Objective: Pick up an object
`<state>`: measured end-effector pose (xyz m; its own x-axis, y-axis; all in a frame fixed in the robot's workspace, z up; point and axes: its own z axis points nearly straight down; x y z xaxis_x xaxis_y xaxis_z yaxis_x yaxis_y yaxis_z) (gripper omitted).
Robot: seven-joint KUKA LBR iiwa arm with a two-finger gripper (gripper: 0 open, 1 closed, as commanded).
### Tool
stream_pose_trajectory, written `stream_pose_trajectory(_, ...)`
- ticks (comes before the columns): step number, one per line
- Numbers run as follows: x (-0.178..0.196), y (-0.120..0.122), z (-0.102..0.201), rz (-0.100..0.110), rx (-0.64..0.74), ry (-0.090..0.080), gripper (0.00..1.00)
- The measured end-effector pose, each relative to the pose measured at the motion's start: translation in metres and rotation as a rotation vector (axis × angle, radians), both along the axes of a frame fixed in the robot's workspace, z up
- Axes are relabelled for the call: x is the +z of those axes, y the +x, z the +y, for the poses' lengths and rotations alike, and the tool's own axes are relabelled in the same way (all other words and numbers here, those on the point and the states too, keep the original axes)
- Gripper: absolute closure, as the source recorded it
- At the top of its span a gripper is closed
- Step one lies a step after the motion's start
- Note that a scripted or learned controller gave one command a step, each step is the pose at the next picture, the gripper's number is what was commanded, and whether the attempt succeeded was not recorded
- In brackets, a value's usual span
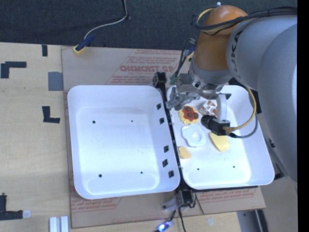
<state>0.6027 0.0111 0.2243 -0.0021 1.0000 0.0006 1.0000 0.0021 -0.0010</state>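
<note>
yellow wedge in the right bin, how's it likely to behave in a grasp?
The yellow wedge looks like a small toy cheese piece, so probably light and stiff. Its sloped faces may let it squirt out of a two-finger pinch. It lies flat on the right bin floor, so it should slide rather than roll if nudged, possibly toward the white fried-egg piece beside it.
</note>
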Motion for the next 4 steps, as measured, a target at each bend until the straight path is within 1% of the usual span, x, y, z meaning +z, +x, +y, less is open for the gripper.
stream_pose_trajectory(1, 0.042, 0.035, 0.033, -0.004, 0.003, 0.0, 1.0)
stream_pose_trajectory(2, 0.006, 0.054, 0.04, 0.001, 0.0, -0.002, 1.0)
stream_pose_trajectory(3, -0.038, 0.065, 0.047, 0.004, 0.001, -0.002, 1.0)
stream_pose_trajectory(4, -0.04, 0.065, -0.005, 0.001, -0.006, -0.003, 1.0)
